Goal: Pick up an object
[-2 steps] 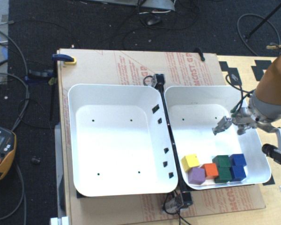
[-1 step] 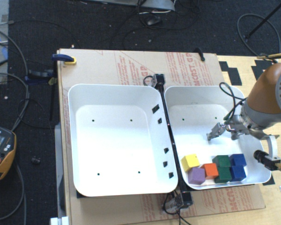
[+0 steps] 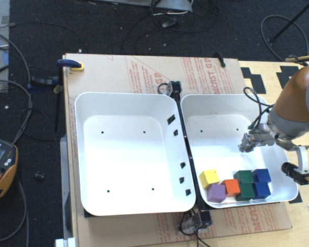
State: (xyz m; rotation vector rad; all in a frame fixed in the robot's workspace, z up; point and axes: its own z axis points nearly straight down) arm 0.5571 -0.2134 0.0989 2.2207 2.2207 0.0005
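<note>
Several coloured blocks lie clustered at the near edge of the right bin [image 3: 221,107]: a yellow block [image 3: 209,177], a purple block [image 3: 216,192], an orange block [image 3: 232,187], a green block [image 3: 243,179] and a blue block [image 3: 261,176], with another green and another blue just in front of them. My gripper [image 3: 246,144] hangs over the middle right of that bin, behind the blocks and apart from them. I see nothing in it.
The left bin [image 3: 87,107] sits beside the right one, split from it by a black divider [image 3: 183,143] with clips. The grey and orange arm [image 3: 293,107] covers the right bin's far right side. Cardboard lies under both bins.
</note>
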